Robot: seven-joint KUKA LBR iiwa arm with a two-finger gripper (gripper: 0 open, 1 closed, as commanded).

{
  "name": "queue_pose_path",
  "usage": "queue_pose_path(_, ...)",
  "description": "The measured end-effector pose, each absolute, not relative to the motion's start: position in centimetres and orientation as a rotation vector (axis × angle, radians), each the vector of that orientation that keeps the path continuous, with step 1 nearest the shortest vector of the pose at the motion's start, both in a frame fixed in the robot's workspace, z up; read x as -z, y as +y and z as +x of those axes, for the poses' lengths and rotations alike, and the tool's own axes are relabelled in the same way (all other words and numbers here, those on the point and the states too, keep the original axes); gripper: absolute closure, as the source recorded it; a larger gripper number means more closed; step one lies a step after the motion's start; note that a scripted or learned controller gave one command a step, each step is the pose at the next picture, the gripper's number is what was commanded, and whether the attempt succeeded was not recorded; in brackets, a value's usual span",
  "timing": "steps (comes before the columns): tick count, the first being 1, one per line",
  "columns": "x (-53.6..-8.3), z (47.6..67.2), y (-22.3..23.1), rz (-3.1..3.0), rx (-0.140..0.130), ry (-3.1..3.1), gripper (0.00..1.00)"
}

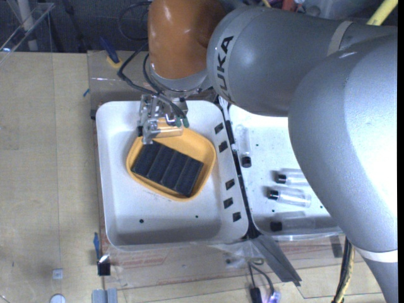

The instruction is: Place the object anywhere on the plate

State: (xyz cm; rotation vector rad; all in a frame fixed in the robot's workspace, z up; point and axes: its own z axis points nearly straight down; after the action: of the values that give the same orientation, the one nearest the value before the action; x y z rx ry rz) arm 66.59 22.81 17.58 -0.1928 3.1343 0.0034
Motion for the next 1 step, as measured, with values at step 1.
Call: queue_pose_path(1,-20.32,66.69,22.8,-0.401,-0.006,3.106,1.0)
